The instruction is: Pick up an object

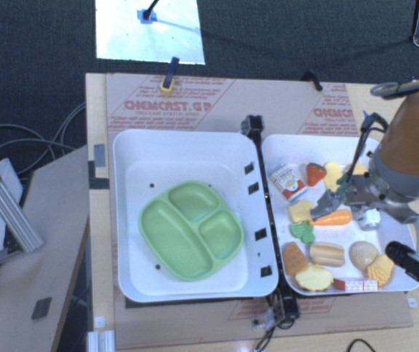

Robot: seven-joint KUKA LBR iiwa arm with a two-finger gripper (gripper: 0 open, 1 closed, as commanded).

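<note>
The right bin [279, 149] holds several toy foods. My gripper [331, 199] hangs low over the middle of this bin, right above the left end of an orange carrot [336, 218] and next to a yellow chunk [300, 212]. Whether it touches the carrot cannot be told. Around it lie a red strawberry [316, 174], a yellow piece [333, 173], a white and red packet [286, 180], a green piece [304, 232], a bread roll [327, 254] and a pale egg [363, 254].
The left bin [132, 152] carries a green divided plate [190, 229]. A black divider [262, 196] runs between the bins. At the right bin's front edge lie a brown loaf [294, 257], a yellow piece [313, 277] and a ridged orange piece [379, 270].
</note>
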